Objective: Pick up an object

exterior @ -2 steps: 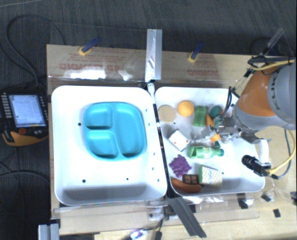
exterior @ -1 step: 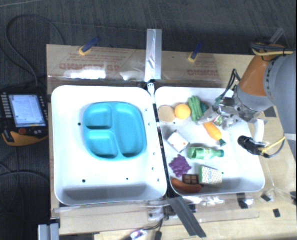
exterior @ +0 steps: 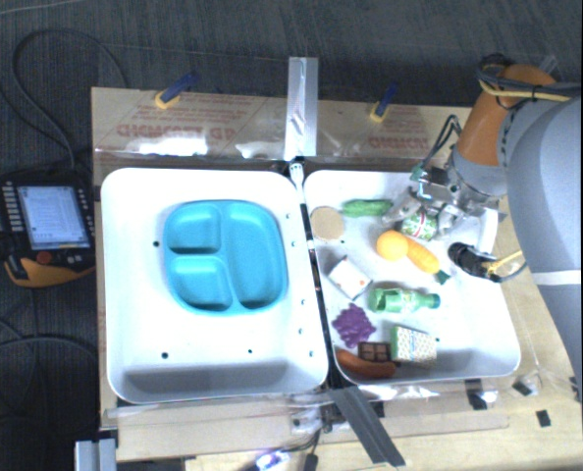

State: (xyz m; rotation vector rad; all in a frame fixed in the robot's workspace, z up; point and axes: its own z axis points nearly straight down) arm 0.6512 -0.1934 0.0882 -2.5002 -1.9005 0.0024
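My gripper (exterior: 421,207) hangs low over the far right part of the right bin (exterior: 498,346), with the orange-banded wrist behind it. Directly under its tip sits a small can (exterior: 419,228) with a green and red label, touching or nearly touching the tip. I cannot see whether the can is between the fingers. Just left of it lie a yellow-orange lemon (exterior: 392,246) and an orange carrot (exterior: 423,258). A green cucumber (exterior: 367,207) lies further left, along the far wall.
Also in the right bin: a tan disc (exterior: 327,224), a white box (exterior: 348,278), a green bottle (exterior: 402,300), purple grapes (exterior: 352,324), a brown block (exterior: 374,350), a sausage (exterior: 362,365) and a green-white carton (exterior: 414,343). The left bin (exterior: 134,351) holds a blue divided tray (exterior: 223,255).
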